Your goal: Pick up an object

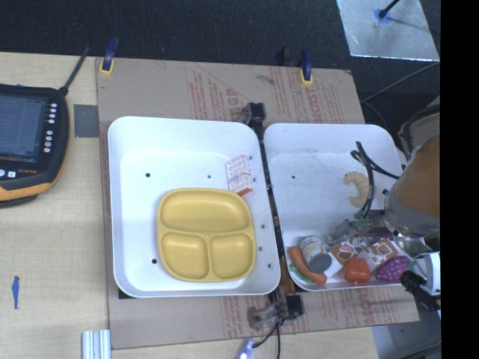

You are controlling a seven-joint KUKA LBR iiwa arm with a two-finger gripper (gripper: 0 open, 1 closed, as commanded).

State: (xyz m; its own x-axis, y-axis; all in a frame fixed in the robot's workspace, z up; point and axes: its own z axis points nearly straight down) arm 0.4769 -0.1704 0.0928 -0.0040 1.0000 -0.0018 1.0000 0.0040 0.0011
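Nearest the camera, a pale wooden bench carries a blue mark at the left and the end of an aluminium rail at its front edge. On the bench lies a brown cardboard sheet, with a black clamp and cabling at its near edge between the two bins. The right bin holds its objects crowded into the near corner: an orange sausage, a small can touching a grey disc, a red fruit, a purple bunch of grapes and an orange printed packet. Just above this heap hangs the gripper, reaching in from the grey and orange arm at the right amid dark cables; whether the claw is parted or closed cannot be told, and nothing is seen held in it. Farther back in that bin, apart from the heap, lies a beige curved piece. The left bin holds a yellow divided plate toward its near side and a red-and-white packet just beyond it by the right wall. Left of the bins sits an orange-edged teach pendant. Two blue clamps pin the cardboard's far edge. Beyond lies dark carpet, with a grey patch at the far right.
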